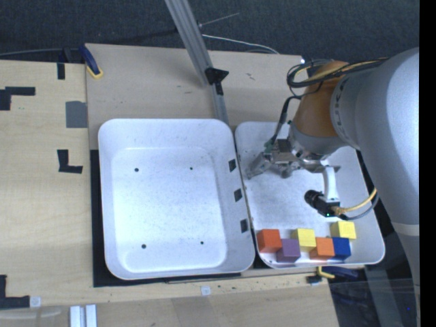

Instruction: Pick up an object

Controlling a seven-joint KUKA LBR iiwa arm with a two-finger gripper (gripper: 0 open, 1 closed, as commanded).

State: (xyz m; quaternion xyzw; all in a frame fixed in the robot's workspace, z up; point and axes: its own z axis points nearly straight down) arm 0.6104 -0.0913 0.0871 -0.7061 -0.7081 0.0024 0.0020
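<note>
Several small blocks lie in a cluster along the near edge of the right bin (354, 176): an orange block (270, 239), a purple block (290, 249), a yellow block (306, 237), a second orange block (325, 247), a blue block (341, 248) and another yellow block (345, 230). My gripper (269, 168) hangs over the upper left part of that bin, well behind the blocks. It is open with nothing between its fingers. The grey arm with its orange band (315, 114) covers the bin's far right corner.
The left bin (163, 196) sits directly beside the right one, their rims touching. A slanted metal post (194, 39) rises behind the bins. A black sensor with a green light (320, 203) and a yellow cable hang from the wrist above the blocks.
</note>
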